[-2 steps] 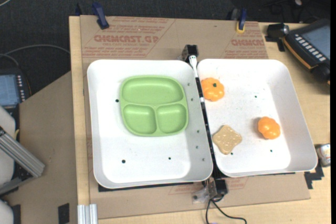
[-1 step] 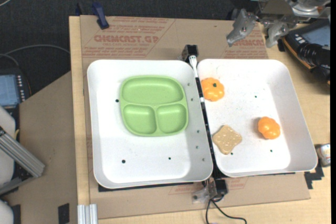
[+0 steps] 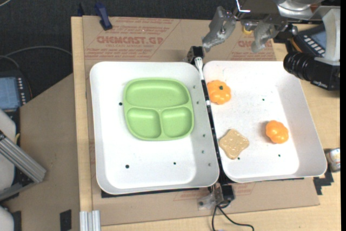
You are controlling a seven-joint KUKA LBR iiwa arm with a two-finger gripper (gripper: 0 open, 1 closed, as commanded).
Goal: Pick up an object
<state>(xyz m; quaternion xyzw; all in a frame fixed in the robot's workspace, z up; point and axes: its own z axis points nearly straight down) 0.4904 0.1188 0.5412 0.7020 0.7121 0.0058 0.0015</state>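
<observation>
Gripper (image 3: 236, 35) is seen above the far edge of the right bin (image 3: 303, 132), fingers spread apart, nothing between them. In that bin are found: an orange pumpkin-shaped piece (image 3: 219, 92) at the far left, ribbed, with a green stem; a second orange piece (image 3: 277, 131) towards the right; a tan speckled toast slice (image 3: 233, 143) near the left wall. A green divided plate (image 3: 159, 108) is seen in the left bin (image 3: 108, 159).

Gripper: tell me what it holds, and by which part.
Nothing. The gripper hangs open above the far edge of the right bin, with only air between its fingers; the orange pumpkins and the cracker lie untouched.
</observation>
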